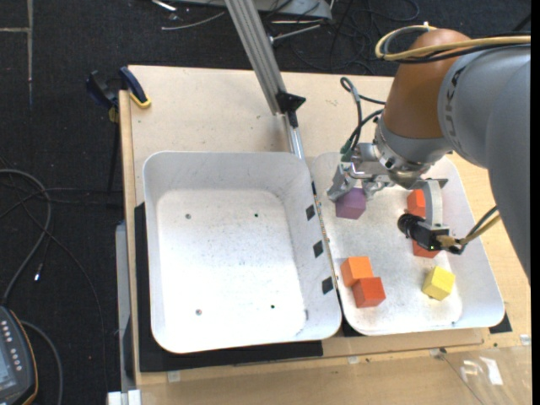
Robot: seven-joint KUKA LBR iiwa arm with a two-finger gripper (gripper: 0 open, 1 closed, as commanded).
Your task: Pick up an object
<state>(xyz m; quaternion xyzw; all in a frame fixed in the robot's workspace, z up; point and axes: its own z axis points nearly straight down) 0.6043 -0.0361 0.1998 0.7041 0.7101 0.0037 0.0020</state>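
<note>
In the right bin (477, 306) lie several small blocks. A purple block (350, 204) sits near the bin's upper left, directly under my gripper (353, 181), which hovers over or touches its top. The wrist hides how the two meet. An orange block (357, 267) and a red-orange block (369, 292) lie side by side toward the front. A yellow block (438, 283) rests at the front right. A red block (416, 201) and another red piece (424, 247) are partly covered by the arm's cable and fittings.
The left bin (160, 226) adjoins the right one along a shared rim with black clips (318, 247). A slanted metal pole (257, 45) stands behind the bins. A clamp (126, 87) grips the bench's far left corner.
</note>
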